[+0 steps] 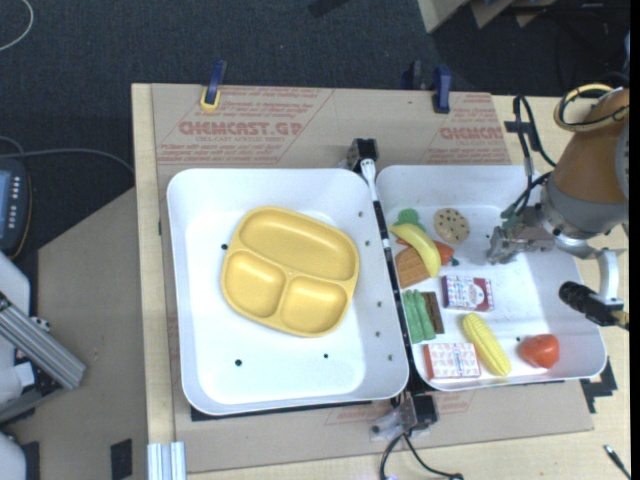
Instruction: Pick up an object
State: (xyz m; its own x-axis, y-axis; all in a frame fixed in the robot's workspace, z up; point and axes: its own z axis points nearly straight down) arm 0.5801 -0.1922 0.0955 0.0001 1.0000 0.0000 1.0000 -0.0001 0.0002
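Arm reaching in over the table's right edge, claw low on the right side.

The grey arm came in from the table's right edge, its orange band showing above the wrist, with the wrist bent downward and toward the left. The claw sat at the end of the wrist, pointing left and down, toward the back half of the table's right side. Its tip looked small and dark against the white beneath.

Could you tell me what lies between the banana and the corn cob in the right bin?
In the camera view, a small red-and-white packet sits between the banana and the corn cob.
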